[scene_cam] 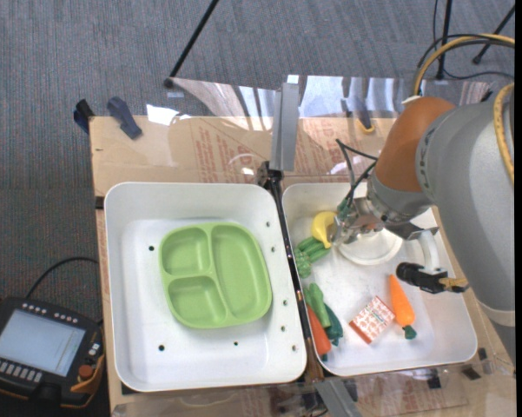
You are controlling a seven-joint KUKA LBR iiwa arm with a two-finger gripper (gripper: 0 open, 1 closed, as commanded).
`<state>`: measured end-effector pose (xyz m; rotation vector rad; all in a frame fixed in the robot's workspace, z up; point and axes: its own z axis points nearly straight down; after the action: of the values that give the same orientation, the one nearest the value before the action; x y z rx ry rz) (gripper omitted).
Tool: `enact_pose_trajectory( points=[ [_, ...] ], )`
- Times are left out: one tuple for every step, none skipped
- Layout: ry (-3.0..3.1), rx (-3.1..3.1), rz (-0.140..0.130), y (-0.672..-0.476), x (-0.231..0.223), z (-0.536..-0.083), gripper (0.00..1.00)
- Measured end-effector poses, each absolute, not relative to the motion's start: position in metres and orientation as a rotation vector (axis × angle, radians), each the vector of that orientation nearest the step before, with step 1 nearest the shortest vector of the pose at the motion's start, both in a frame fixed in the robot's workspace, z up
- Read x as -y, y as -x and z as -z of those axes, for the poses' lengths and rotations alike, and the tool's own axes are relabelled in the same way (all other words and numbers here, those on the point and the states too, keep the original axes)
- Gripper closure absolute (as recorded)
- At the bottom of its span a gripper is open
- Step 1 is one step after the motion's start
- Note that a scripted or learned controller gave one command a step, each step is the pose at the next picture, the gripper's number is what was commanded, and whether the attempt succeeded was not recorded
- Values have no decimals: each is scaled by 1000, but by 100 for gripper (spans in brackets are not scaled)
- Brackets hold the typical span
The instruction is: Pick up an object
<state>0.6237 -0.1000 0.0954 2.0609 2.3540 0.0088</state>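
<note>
My gripper [348, 227] is low in the right bin [456, 341], at its back left part. It sits just right of a yellow toy fruit [322, 228] and over the left rim of a white bowl [371, 249]. A green toy vegetable [308, 253] lies just below the yellow fruit. Nothing shows between the fingers from this angle.
Toward the front of the right bin lie a green pod [324, 307], an orange carrot [318, 334] by the left wall, a red and white packet [372, 320] and a second carrot [402, 301]. The left bin [130, 215] holds a green divided plate [214, 274].
</note>
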Motion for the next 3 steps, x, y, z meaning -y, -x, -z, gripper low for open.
enact_pose_trajectory(
  points=[
    [-2064,-2362,-4,-622,98,-91,0],
    [-2067,-2363,-2,-645,92,-91,0],
    [-2043,-2387,4,-540,137,-87,0]
  ],
)
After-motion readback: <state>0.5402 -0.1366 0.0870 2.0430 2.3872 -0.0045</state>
